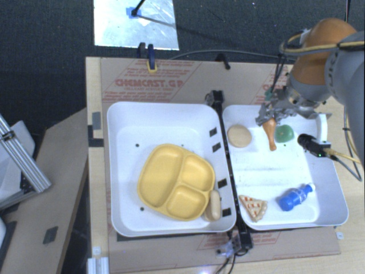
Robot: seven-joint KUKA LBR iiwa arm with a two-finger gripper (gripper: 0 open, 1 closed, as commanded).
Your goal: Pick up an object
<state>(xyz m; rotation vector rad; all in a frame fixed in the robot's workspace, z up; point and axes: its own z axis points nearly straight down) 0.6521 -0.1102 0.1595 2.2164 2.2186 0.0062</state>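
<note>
Hand (270,116) low over the back of the right bin (268,170). Can't tell from this angle whether clenched or released; too much clutter around the tip.

Orange carrot-shaped piece (270,135) directly under it, thick end touching or just below the hand, thin end pointing toward the bin's front. Can't confirm a grasp, so treating as not yet held. Likely target, going by position.

Handling, as a guess: looks like toy food, so probably light, stiff plastic, smooth and a bit slippery, not fragile. Best to pinch across the thick end, square to the long axis. Avoid the taper, liable to squirt out.

Green rounded piece (284,133) just beside it toward the view's right, near enough to get bumped. Round tan piece (239,136) near on the other side, close to the divider between bins.

Further out, front of the same bin: blue bottle (295,197) lying on its side, with a triangular waffle-patterned slice (254,208) near it.

Left bin (128,153): yellow divided plate (175,181), plus a tan oblong piece (214,205) touching its front-right edge.

Writing: red "CHEMCAST GP" (149,83) on the brown sheet (188,79) under the bins, behind the left one. More red print near the right back corner, too small to read. No readable label on the bottle or toys.
</note>
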